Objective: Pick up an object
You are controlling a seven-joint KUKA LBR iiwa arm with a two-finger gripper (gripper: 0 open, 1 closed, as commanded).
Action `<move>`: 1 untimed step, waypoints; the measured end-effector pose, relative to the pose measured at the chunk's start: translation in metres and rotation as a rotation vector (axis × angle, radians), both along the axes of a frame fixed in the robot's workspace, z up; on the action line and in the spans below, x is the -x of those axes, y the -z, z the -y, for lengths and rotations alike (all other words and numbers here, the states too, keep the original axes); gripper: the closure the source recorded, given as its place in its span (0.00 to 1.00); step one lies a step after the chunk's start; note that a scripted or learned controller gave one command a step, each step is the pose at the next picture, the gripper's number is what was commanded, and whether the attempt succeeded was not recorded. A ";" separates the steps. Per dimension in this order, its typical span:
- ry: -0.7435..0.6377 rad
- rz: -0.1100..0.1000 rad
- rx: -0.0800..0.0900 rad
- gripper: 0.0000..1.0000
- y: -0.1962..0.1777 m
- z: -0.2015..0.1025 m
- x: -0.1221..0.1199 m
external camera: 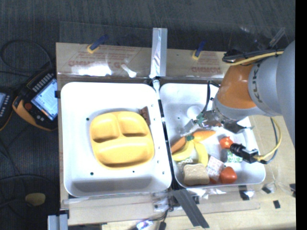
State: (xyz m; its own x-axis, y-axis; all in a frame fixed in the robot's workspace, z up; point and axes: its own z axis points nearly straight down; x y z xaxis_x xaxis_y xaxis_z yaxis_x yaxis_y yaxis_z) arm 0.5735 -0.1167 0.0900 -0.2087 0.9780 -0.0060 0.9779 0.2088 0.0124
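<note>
My gripper (197, 124) hangs low over the middle of the right bin (177, 96), under the orange-banded wrist (235, 91). Just below it lie an orange carrot (205, 134) and a yellow banana (191, 150). A second orange piece (177, 144) rests against the bin's left wall. Toward the front edge sit a slice of bread (195, 174), a white packet (215, 166) and a red tomato (228, 175). A smaller red item (225, 142) lies to the right of the carrot. The wrist hides part of the bin's back right.
The left bin (76, 99) holds a yellow divided plate (122, 138), with a small brown piece (144, 113) at its back right corner. A black and yellow cable (261, 153) hangs from the arm over the right bin's right rim. An orange handheld controller (41, 102) lies left of the bench.
</note>
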 end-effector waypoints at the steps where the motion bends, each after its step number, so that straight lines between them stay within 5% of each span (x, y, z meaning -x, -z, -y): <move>1: -0.337 0.004 0.006 0.00 -0.001 -0.016 0.073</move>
State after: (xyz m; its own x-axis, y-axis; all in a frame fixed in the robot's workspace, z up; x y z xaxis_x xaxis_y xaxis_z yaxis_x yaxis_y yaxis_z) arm 0.5005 -0.1011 0.0906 -0.5204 0.8538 -0.0128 0.8537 0.5205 0.0139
